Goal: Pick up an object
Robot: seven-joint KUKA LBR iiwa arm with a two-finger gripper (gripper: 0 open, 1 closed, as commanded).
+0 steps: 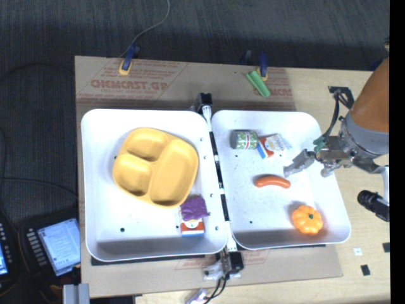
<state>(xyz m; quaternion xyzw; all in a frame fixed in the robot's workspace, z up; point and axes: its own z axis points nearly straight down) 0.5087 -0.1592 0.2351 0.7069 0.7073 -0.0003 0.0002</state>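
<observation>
- Two shallow white bins side by side on the desk (354, 90), glossy, with rounded corners: left bin (101, 233), right bin (297, 122).
- Landmark: the hot dog (273, 182), smooth, reddish-orange, sausage-shaped, lying near the middle of the right bin.
- Just right of the hot dog and slightly above it in the view, at the right bin's right rim: gripper (311, 160), grey metal, reaching in over the rim; fingers spread apart, nothing between them.
- Below and right of the hot dog, near the bin's lower right corner: small orange pumpkin (307, 220), ribbed and round.
- Above the hot dog: short can (244, 139) on its side, touching a red-and-white carton (272, 145).
- Bare white floor left of and below the hot dog, open to the rim.
- Far left of the hot dog, in the left bin: large yellow lobed tray (155, 166), smooth plastic; purple crumpled piece (194, 206) atop a small box (192, 227) by the dividing rim.
</observation>
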